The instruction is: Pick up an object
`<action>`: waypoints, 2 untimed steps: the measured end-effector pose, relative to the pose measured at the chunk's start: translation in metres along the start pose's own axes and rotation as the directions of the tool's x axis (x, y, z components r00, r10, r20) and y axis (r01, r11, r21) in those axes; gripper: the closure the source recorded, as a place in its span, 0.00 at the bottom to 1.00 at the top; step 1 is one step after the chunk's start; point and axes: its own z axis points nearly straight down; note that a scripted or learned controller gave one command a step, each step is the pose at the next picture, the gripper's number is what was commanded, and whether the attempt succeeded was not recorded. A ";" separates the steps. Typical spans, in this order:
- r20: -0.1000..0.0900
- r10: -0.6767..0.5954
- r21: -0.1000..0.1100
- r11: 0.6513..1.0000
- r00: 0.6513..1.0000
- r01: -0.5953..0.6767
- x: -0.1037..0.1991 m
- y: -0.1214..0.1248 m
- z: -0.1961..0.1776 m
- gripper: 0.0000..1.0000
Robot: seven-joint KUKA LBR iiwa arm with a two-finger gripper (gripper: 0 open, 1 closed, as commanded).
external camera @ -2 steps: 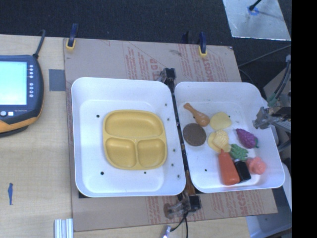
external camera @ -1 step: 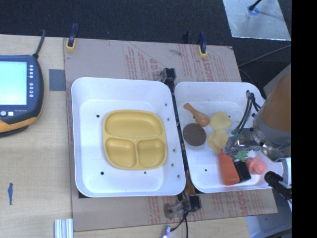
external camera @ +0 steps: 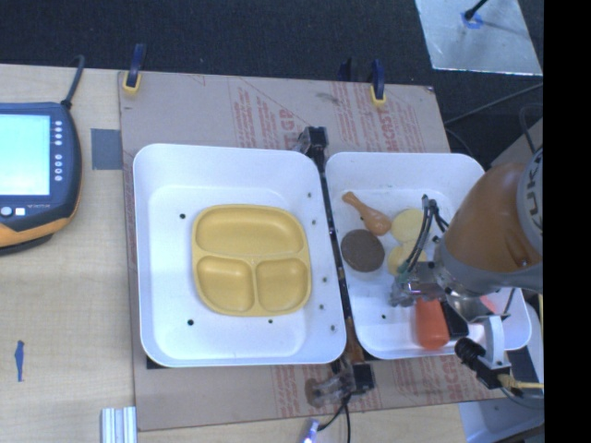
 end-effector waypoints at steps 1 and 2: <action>0.001 0.001 -0.004 1.000 1.000 -0.001 -0.040 0.097 -0.002 0.00; 0.001 0.002 -0.004 1.000 1.000 -0.002 -0.105 0.147 -0.038 0.00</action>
